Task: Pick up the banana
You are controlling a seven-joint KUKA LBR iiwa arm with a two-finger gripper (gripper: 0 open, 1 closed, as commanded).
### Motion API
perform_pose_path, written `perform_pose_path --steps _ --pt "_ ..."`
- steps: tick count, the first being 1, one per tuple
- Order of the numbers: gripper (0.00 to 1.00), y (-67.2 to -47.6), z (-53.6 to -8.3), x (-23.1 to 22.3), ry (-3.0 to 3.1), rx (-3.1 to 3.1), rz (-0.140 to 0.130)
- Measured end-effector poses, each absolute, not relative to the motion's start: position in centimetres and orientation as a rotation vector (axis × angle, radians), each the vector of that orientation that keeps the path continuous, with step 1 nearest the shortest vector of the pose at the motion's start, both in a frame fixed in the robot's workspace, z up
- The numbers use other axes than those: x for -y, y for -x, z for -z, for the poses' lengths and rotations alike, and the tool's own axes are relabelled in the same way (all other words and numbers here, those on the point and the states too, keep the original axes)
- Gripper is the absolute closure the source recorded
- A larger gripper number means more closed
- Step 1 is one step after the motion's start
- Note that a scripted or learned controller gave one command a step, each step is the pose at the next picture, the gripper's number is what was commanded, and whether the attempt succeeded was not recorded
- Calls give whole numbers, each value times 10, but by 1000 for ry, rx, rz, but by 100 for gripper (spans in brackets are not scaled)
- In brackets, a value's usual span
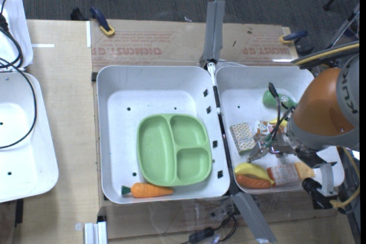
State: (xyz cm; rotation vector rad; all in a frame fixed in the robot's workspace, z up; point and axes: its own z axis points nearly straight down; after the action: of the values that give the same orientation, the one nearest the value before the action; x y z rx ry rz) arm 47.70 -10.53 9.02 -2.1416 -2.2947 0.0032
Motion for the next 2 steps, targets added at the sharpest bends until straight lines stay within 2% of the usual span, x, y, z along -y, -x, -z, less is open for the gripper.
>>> perform_pose_path --steps 1,2 --pt "0 -477 -90 96 2002 2418 -3" --pt "0 -478 -105 129 1643 2678 -1"
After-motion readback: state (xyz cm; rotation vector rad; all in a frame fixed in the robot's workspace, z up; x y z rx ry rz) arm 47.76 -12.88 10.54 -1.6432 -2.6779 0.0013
